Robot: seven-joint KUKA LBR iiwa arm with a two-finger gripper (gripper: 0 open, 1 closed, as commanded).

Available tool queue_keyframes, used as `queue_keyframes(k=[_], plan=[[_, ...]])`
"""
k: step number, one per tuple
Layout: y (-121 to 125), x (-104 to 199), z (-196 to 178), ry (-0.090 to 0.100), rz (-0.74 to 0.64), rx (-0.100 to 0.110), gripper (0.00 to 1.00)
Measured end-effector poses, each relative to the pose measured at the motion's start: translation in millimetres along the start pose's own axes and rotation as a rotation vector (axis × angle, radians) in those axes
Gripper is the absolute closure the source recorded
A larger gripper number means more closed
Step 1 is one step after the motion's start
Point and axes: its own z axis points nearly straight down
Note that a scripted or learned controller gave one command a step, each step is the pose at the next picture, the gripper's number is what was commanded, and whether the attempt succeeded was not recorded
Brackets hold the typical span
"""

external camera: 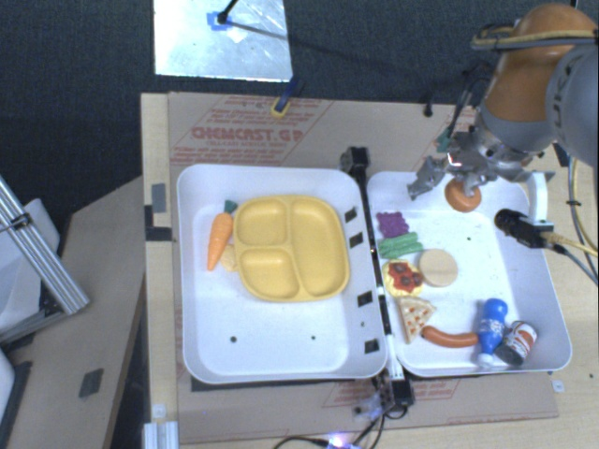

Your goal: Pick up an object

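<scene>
White bins, 2; 1 yellow tray, 1 carrot; fingers' state unclear.

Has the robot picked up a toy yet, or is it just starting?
Nothing looks picked up yet. The gripper is over the back of the right bin, next to an orange round toy lying there. Closing on a toy and lifting it is left.

Two bins sit side by side on the bench. In the left bin, a carrot lies just left of a tray. In the right bin, grapes lie behind beans, pizza left of a sausage, and a donut at the back.
</scene>
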Motion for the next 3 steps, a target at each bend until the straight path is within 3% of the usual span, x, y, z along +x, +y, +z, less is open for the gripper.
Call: queue_keyframes(k=[1, 3], plan=[[2.2, 0.1, -8.6, -0.001, -0.001, -0.013, 0.0], [10.1, -0.2, 91.0, -0.001, -0.003, -0.011, 0.0]])
